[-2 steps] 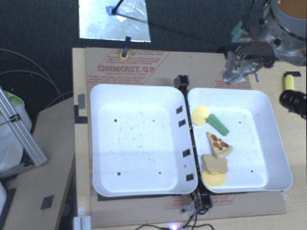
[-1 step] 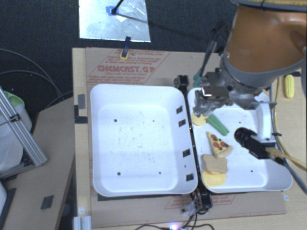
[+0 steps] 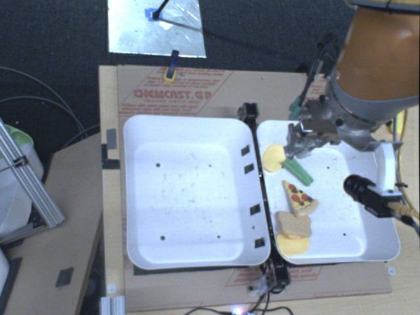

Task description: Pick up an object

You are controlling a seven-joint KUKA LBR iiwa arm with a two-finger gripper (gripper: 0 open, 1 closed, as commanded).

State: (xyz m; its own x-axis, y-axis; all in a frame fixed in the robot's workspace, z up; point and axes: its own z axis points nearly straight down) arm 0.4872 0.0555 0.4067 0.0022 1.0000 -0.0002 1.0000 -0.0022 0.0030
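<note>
The right bin (image 3: 348,241) holds several toy foods along its left side. A yellow disc (image 3: 273,156) lies by the divider, and a green stick (image 3: 300,172) slants down to the right beside it. Below them are a pizza slice (image 3: 299,199), a tan bread slice (image 3: 293,225) and a second yellow piece (image 3: 293,244). My gripper (image 3: 296,143) hangs low over the upper left of this bin, just above the upper end of the green stick and right of the yellow disc. Nothing is visibly held.
The left bin (image 3: 190,189) sits across a black hinged divider (image 3: 257,182). The orange-banded arm (image 3: 380,44) covers the right bin's far right corner. A black cylinder (image 3: 365,193) on a white bracket juts over the bin's right side. A grey metal sheet (image 3: 156,18) lies beyond the bench.
</note>
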